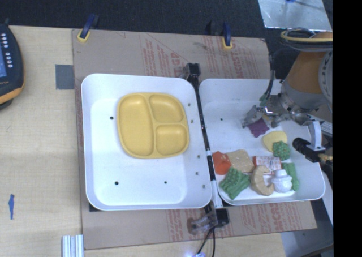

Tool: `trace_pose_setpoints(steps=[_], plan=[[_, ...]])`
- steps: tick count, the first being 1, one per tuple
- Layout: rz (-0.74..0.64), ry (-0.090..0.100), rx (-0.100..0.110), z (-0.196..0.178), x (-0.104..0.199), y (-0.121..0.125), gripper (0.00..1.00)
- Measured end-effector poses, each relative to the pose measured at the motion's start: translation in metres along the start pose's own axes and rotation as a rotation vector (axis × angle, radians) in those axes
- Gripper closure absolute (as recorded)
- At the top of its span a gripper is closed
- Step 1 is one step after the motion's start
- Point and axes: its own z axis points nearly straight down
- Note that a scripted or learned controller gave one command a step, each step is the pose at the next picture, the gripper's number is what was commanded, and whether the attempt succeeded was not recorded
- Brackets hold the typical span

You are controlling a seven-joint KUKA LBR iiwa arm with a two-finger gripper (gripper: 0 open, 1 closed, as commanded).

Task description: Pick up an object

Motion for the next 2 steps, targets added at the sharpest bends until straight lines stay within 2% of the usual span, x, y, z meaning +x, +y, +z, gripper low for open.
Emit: trace_pose_setpoints(steps=[1, 2], plan=[[0.001, -0.004, -0.005, -0.0154, -0.0034, 0.0011, 1.0], [0.0, -0.004, -0.004, -0.0149, -0.0033, 0.0009, 0.0]])
